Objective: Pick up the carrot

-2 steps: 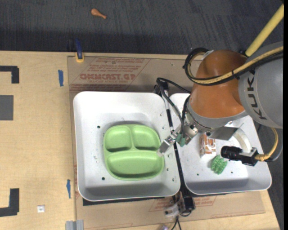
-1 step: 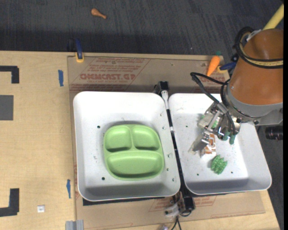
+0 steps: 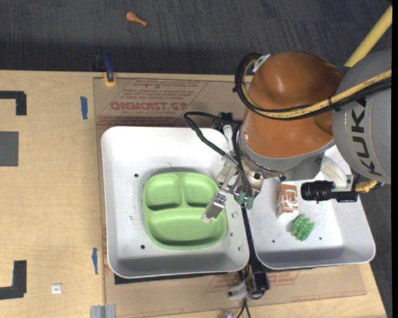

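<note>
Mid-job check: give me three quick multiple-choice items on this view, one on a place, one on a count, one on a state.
1. Where is the small orange carrot?
A. in the left bin
B. on the dark floor beyond the bench
C. in the right bin

2. How many compartments has the green plate?
A. two
B. three
C. five

3. How does the green plate lie?
A. flat, open side up
B. upside down
C. propped against a bin wall

Answers:
1 B: it lies at the top of the view, off the bench.
2 B: two small sections sit above one wide one.
3 A: its hollows face the camera on the floor of the left bin.
</note>
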### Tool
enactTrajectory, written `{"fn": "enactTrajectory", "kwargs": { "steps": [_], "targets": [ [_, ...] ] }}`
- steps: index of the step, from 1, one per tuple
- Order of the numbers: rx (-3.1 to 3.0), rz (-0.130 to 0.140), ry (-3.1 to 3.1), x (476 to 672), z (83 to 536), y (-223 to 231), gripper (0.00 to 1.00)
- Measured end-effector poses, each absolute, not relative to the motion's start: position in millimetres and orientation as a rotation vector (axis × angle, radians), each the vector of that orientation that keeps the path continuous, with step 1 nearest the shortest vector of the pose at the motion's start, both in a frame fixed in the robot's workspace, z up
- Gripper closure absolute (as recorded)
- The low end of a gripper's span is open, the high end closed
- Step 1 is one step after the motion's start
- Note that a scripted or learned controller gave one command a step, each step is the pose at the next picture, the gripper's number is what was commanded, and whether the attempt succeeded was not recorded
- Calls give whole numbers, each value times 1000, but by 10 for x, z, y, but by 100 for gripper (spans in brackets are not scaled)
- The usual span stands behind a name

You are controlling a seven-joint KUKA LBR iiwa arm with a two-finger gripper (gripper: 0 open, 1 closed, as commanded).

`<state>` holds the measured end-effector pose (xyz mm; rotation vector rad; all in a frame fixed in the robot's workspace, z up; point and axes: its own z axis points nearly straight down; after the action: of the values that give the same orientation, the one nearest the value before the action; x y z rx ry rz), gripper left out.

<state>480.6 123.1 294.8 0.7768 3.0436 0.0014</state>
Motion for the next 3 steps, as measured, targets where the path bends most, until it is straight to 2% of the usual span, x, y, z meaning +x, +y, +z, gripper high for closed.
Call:
{"fn": "enactTrajectory", "kwargs": {
  "steps": [1, 2, 3],
  "targets": [
    [677, 1, 3068, 4790, 1477, 1376, 0],
    [1196, 6, 2907, 4800, 1070, 962, 0],
    [1175, 35, 2906, 4838, 1217, 1051, 100]
  ]
}}
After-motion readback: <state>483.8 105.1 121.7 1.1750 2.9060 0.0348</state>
